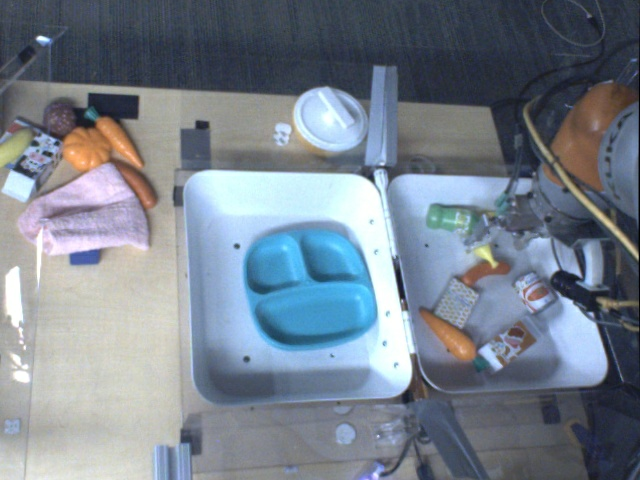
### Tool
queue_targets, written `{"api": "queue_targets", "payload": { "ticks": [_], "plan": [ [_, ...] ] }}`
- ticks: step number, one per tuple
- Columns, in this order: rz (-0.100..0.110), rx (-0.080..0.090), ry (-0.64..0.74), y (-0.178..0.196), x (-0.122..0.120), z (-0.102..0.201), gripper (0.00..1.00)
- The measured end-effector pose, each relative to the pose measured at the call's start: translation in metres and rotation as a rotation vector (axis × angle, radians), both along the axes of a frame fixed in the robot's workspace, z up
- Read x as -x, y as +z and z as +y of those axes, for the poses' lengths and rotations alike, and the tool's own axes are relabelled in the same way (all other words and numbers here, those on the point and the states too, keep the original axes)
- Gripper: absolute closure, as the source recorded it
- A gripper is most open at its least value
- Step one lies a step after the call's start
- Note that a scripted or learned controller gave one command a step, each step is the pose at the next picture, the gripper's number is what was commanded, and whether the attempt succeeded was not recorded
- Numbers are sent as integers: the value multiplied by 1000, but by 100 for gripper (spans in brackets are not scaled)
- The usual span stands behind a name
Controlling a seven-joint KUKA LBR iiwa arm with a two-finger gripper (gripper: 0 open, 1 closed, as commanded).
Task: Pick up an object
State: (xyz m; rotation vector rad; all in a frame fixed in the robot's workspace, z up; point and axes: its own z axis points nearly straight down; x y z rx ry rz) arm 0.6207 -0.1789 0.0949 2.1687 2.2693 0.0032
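— So where is the gripper (497, 218)?
— At the far edge of the right bin (590, 368), just beside the green bottle (448, 216); whether it is released or clenched, I cannot tell.
— And the things to pick?
— Nearer than the bottle in that bin: a carrot (449, 336), a checkered block (457, 302), a small can (534, 293), a carton (508, 346).
— The surface?
— 2 white bins on a wooden bench (100, 368). The left bin (215, 268) holds a blue divided tray (310, 286). Beyond it sits a white lid (330, 116); well left, a pink cloth (88, 213).
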Motion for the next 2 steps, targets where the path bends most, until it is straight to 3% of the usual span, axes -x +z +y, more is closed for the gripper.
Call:
{"api": "queue_targets", "payload": {
  "ticks": [1, 2],
  "plan": [
    [-1, 0, 1, 10, -1, 1, 100],
    [1, 0, 69, 95, -9, 39, 100]
  ]
}}
